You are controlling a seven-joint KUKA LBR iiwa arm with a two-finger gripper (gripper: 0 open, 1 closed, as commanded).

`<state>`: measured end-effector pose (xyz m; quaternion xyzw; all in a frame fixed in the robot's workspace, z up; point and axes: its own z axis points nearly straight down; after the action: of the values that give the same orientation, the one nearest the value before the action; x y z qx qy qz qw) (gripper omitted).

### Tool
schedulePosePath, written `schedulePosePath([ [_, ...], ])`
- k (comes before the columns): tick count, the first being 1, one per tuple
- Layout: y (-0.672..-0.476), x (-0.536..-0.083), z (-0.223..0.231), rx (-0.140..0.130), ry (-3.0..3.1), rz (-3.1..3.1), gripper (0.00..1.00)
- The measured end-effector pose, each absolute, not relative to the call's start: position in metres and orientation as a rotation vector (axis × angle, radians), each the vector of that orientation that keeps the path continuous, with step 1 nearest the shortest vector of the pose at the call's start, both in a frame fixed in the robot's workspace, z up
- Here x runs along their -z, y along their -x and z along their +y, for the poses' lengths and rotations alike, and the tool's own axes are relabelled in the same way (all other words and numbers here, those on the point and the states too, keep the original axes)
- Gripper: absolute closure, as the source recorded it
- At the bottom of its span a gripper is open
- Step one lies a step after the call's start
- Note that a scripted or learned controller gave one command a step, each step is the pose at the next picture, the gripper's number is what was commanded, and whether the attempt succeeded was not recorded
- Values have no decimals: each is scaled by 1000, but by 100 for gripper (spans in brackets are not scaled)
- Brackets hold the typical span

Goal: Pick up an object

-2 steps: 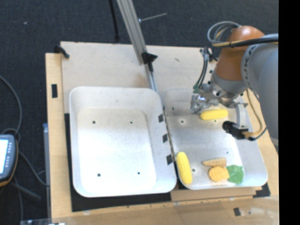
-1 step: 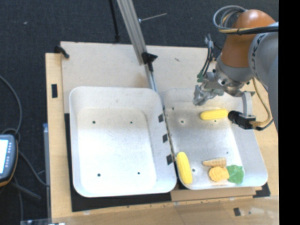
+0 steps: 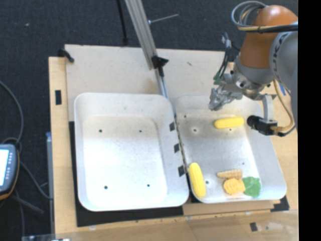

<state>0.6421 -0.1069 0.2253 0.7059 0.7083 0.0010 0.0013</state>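
Two white bins sit side by side on the bench [image 3: 115, 67]. The left bin [image 3: 125, 149] shows bare floor with a few dark dots. The right bin [image 3: 220, 144] holds five small things, counted: two yellow pieces, two orange-tan pieces and one green piece. One yellow piece [image 3: 229, 122] lies flat at about 1 o'clock in that bin; the other yellow piece [image 3: 196, 179] lies lengthwise at 7 o'clock, against the bin's left wall. At 5 o'clock a thin tan piece [image 3: 229, 174] lies just above a rounder orange piece [image 3: 233, 186], which touches the green piece [image 3: 252, 186].

The gripper [image 3: 218, 100] hangs at 12 o'clock over the right bin, near the upper yellow piece but apart from it. It is small and blurred; whether its jaws are wide or narrow I cannot tell. The arm [image 3: 261, 39] is cut off at the right edge.
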Motion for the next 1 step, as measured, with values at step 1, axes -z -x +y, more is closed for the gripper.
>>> schedulePosePath([
  [1,-659,-226,-63,-3,-2213,2227,100],
])
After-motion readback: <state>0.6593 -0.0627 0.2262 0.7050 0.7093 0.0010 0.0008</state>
